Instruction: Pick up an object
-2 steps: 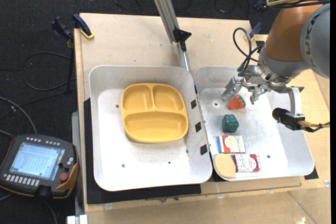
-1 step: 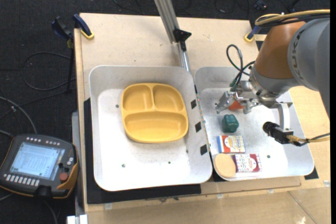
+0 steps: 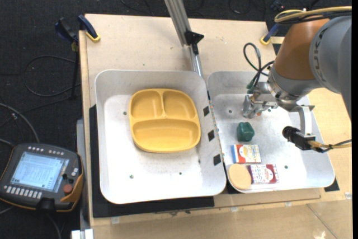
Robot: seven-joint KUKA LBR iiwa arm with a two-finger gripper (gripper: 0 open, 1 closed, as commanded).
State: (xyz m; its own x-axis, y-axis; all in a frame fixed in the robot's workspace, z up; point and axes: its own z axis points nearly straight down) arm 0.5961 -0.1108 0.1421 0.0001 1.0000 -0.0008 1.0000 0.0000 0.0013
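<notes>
The arm reaches over the right bin [image 3: 319, 176], its claw [image 3: 253, 107] hanging above the bin's far half; whether the claw is spread or pressed together cannot be told. Just nearer than it sits a small green block [image 3: 244, 131], roughly squat, no clear long axis. Toward the bin's near edge lie two small cartons [image 3: 246, 153] side by side, long axes running left-right. A yellow divided tray [image 3: 165, 120] rests mid left bin [image 3: 112, 176].

Small dark-green block [image 3: 244, 131], right bin
</notes>
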